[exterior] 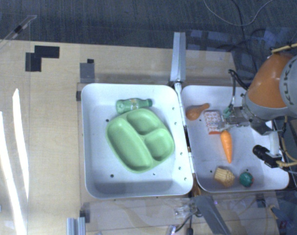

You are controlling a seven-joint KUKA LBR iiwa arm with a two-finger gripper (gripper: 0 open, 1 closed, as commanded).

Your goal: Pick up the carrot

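The carrot [227, 146] lies in the right bin [207, 180], orange, with its thick end toward the back and its tip toward the front. My gripper [231, 117] hangs just behind the carrot's thick end, low over the bin, reaching in from the grey arm with the orange band [264, 85]. The carrot rests on the bin floor, apart from the gripper.
Beside the gripper lie a white and red packet [213, 121] and an orange drumstick-shaped toy [197, 111]. A corn cob [224, 176] and a green ball [245, 179] sit at the bin's front. The left bin [97, 180] holds a green divided plate [140, 139] and a green bottle [133, 104].
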